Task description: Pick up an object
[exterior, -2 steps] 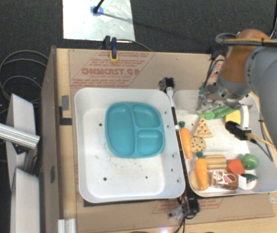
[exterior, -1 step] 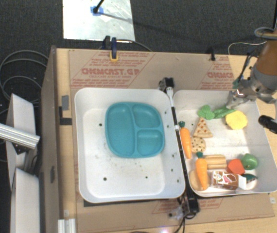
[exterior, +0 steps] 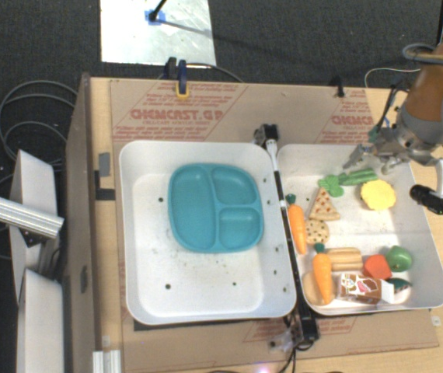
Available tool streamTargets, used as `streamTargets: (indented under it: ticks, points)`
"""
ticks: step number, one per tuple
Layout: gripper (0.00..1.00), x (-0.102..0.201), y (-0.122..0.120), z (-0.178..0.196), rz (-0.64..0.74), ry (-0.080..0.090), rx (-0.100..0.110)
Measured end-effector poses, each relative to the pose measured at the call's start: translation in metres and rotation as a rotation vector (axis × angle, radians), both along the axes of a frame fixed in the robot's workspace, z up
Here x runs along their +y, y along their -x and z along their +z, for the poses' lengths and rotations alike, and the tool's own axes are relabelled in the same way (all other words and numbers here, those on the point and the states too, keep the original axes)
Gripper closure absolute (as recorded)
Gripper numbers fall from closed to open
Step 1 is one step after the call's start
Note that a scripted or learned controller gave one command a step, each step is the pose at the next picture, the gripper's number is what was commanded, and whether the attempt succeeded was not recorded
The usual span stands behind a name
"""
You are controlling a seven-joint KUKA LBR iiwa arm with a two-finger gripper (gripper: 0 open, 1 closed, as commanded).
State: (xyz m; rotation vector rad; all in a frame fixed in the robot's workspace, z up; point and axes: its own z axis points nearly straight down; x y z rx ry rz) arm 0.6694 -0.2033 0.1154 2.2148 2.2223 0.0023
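**Claw poised over the green toy**

The claw (exterior: 377, 155) hangs with its grey metal fingers spread wide, holding nothing, above the far side of the right white plastic bin (exterior: 431, 247). The long green plastic vegetable (exterior: 348, 180) lies just below and left of it, long axis running left-right, beside the yellow round toy (exterior: 378, 195).

bins 2 (exterior: 148, 158) | teal tray 1 (exterior: 214, 208) | carrots 2 (exterior: 297, 225)

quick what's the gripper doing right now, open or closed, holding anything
Gripper: above the right bin's far edge, near the green toy; open or closed cannot be told.
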Motion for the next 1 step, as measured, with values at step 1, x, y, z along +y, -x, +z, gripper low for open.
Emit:
streamTargets:
  ticks: [1]
  points:
    - [0.0,-0.0034,0.0275,-0.0317,-0.003,-0.001,0.004]
